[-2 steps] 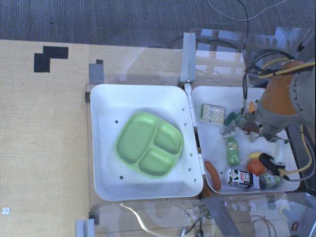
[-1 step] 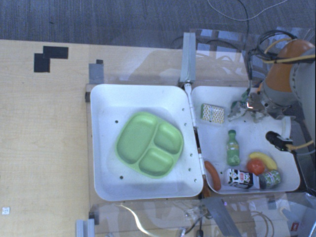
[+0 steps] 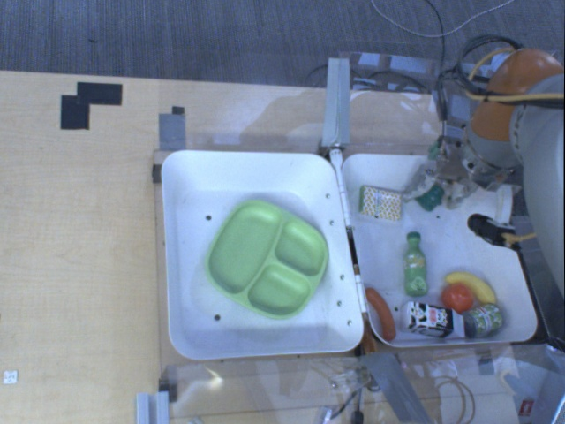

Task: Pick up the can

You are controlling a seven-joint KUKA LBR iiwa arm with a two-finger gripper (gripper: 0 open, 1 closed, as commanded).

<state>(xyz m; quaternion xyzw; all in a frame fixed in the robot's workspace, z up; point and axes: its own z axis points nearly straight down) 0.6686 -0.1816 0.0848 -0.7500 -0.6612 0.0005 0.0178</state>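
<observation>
Can (image 3: pixel 484 320) lies on its side at right bin's (image 3: pixel 526 325) front corner, touching the tomato (image 3: pixel 457 298), beside the milk carton (image 3: pixel 432 319). Claw (image 3: pixel 435 186) is at the back, well apart; can't tell its state.

The left bin (image 3: pixel 177 263) contains a green divided plate (image 3: pixel 267 258) at its centre. The right bin (image 3: pixel 521 285) contains a patterned packet (image 3: pixel 380 203) at upper left, a green bottle (image 3: pixel 415 264) at centre, and a sausage (image 3: pixel 381 314), milk carton (image 3: pixel 430 319), tomato (image 3: pixel 458 298) and banana (image 3: pixel 470 283) along the lower edge.
</observation>
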